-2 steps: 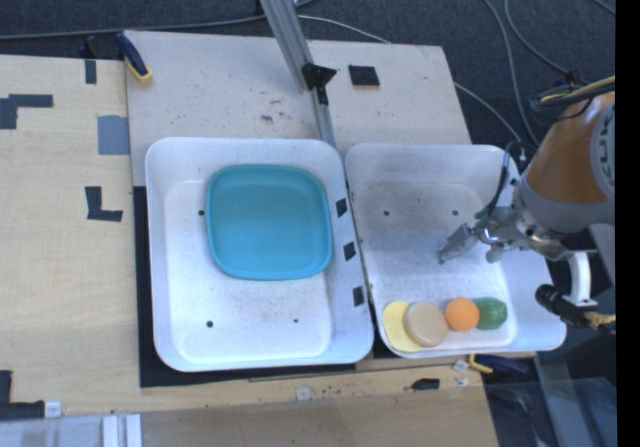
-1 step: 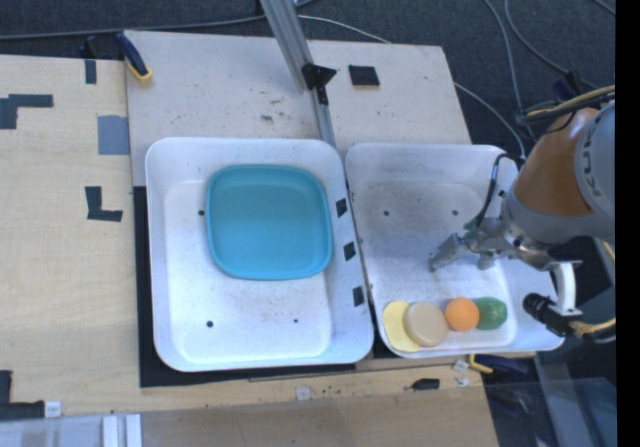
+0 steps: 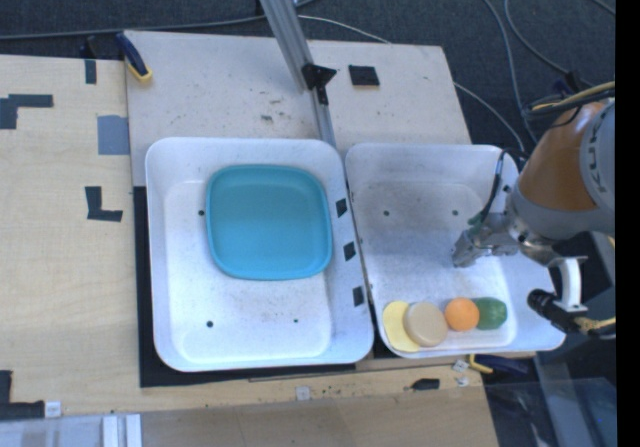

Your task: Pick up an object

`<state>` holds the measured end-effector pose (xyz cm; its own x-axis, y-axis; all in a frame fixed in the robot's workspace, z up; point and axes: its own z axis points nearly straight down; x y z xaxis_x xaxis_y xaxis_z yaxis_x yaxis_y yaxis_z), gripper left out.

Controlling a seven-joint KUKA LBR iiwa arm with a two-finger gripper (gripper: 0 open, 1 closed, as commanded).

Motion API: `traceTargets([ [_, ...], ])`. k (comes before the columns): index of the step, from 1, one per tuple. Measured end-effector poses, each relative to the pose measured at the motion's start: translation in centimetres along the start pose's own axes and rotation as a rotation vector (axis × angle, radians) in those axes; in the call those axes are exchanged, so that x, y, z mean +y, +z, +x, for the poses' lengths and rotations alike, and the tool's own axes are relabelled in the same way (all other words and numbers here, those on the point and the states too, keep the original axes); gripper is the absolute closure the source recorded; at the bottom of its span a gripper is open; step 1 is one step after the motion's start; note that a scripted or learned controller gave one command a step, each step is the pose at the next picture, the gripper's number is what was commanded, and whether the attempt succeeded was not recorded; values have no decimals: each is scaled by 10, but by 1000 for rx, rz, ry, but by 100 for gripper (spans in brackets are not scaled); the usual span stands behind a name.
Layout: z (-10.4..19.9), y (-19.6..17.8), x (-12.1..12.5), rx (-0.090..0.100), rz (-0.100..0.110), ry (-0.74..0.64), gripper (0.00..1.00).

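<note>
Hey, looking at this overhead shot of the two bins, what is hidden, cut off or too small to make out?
- Gripper, camera view: too small and blurred to tell whether it holds anything.
- Yellow disc: partly covered by the beige round object.
- Green object: partly hidden behind the orange ball; its shape is unclear.
- Arm: its base is cut off by the right edge.

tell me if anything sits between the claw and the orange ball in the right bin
Nothing visible does. The claw hangs over bare bin floor just above the orange ball, which lies in a row at the near wall between a tan round piece and a green piece.
</note>
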<state>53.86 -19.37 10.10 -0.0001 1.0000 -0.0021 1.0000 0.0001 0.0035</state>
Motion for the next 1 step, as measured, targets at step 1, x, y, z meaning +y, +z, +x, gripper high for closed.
traceTargets([
  [1, -3, -42, -1, 1, 1, 0, 100],
])
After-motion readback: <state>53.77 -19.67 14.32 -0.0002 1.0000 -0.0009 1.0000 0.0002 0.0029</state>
